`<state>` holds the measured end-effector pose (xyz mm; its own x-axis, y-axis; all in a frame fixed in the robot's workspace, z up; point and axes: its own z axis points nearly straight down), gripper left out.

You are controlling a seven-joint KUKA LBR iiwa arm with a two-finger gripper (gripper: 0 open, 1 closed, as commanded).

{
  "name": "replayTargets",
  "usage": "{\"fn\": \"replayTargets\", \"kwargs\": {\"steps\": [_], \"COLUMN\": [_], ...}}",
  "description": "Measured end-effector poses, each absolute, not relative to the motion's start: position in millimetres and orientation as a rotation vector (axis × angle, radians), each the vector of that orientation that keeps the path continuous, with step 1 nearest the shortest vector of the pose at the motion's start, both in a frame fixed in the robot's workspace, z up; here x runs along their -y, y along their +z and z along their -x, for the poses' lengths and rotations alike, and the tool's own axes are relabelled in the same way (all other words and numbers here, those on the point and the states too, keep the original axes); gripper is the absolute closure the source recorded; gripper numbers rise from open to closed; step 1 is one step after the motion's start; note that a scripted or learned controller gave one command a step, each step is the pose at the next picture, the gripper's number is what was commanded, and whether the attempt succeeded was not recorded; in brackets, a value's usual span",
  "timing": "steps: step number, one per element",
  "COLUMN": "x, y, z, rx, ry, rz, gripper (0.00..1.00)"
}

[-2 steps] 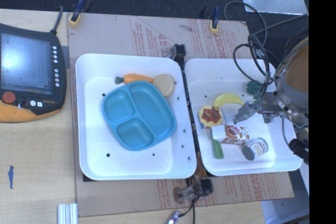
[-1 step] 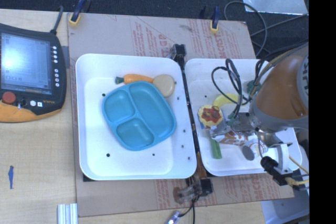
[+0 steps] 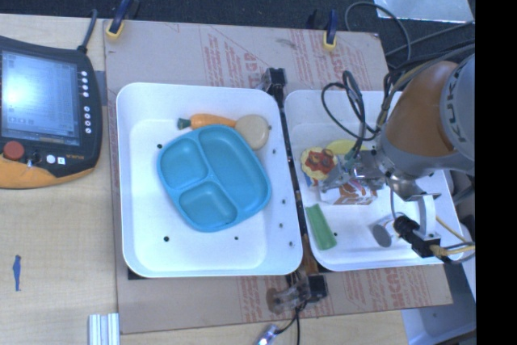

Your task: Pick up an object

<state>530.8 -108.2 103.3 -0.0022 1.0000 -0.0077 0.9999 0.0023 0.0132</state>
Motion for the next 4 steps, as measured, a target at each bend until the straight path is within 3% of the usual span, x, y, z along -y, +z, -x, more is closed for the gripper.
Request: {"fn": "replayTargets", "kwargs": {"steps": [1,2,3,4], "x": [137,160,189,105], "y": [104,139,113,97], "z": [-653.7,-656.6,-658.6,-659.7], "rx": [-2.225,-2.226,-2.233,-2.221], "ry": [0.0,-0.002,0.014,0.006], "rz": [-2.215,-2.218,-2.215,-2.208], "gripper": [0.0,0.0,0.0,0.0]}}
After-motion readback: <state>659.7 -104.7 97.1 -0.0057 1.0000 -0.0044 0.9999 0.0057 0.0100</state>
